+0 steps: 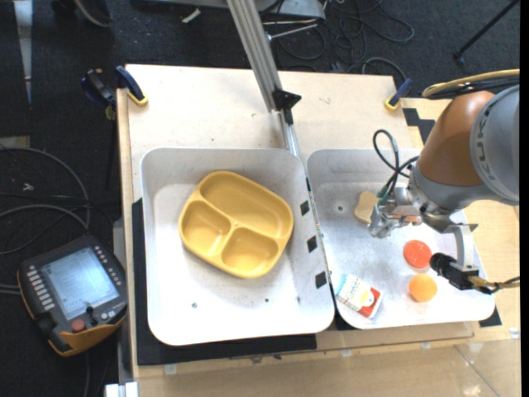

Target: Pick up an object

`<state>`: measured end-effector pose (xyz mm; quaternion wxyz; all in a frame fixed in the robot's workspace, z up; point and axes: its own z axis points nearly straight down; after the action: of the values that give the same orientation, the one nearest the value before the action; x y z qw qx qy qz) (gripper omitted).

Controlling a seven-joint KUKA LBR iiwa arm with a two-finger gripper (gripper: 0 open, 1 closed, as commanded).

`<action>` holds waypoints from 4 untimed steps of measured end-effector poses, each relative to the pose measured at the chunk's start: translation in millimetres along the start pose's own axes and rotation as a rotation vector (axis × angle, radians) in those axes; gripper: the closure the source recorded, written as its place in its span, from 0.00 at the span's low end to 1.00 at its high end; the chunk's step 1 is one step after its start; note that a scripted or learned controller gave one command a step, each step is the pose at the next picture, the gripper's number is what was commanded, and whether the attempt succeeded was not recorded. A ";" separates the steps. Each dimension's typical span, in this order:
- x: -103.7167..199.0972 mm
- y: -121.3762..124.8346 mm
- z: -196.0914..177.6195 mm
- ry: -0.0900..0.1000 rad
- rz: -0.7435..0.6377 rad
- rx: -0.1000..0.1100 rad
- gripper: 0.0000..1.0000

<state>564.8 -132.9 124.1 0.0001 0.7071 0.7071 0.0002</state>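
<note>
My gripper hangs low over the right bin, near its middle. A tan, rounded object lies just left of and behind the fingers, touching or nearly touching them. An orange-red disc lies to the gripper's right front, and an orange ball sits a little nearer the bin's front edge. A small white carton with red and blue print rests at the bin's front left. Nothing shows between the fingers.
A yellow divided plate lies in the left bin. A slanted metal post rises from between the bins at the back. A black cable loops above the wrist. Bare bin floor lies at the right bin's back left.
</note>
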 end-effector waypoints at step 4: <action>47.3 19.0 -145.1 0.001 -0.007 -0.001 1.00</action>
<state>583.6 -85.6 269.2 0.0000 0.7045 0.7097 0.0009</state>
